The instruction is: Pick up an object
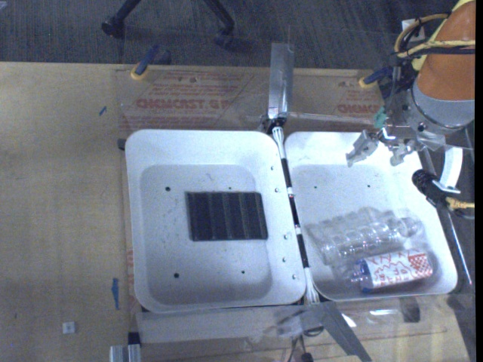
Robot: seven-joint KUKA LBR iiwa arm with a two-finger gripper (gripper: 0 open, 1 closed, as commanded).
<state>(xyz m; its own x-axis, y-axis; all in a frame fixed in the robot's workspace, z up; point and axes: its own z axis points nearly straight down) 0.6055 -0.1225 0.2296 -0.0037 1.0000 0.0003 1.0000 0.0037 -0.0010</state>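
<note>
My claw [381,148] hangs open and empty over the right bin's [332,179] far edge; next I drop toward the clear bottle [367,234].

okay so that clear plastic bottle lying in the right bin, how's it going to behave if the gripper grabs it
The clear bottle looks see-through and empty, so probably light and easily squashed. It lies on its side, so it may roll when nudged, though the red-and-white bottle beside it might stop it. Its ribbed, glossy wall could slip.

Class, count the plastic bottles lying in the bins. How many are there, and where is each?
2, both in the right bin: a clear bottle and, just below it, a red-labelled bottle beside the near rim.
</note>
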